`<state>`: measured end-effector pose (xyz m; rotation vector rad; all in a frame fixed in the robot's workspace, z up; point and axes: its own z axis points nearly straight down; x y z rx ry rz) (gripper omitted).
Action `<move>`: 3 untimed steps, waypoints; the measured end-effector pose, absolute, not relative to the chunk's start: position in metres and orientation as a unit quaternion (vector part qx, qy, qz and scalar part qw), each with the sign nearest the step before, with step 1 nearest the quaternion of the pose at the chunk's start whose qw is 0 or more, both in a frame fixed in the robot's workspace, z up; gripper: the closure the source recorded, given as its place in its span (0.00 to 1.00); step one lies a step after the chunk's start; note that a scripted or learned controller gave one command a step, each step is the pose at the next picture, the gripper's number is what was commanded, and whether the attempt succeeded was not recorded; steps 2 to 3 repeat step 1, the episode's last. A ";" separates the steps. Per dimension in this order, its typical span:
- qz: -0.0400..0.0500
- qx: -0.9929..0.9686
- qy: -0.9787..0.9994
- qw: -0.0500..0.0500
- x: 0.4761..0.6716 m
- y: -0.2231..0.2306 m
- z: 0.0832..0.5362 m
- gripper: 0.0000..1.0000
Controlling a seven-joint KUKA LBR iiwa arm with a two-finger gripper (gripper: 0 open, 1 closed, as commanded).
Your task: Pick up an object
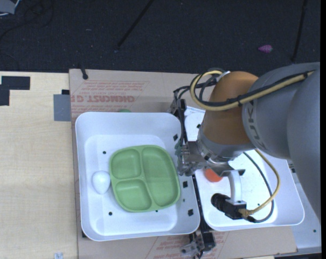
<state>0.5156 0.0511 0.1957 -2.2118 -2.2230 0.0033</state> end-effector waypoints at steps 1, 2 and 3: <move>0.001 -0.706 -0.709 0.002 0.512 0.098 0.196 1.00; 0.001 -0.706 -0.709 0.002 0.512 0.098 0.196 1.00; 0.001 -0.706 -0.709 0.002 0.512 0.098 0.196 1.00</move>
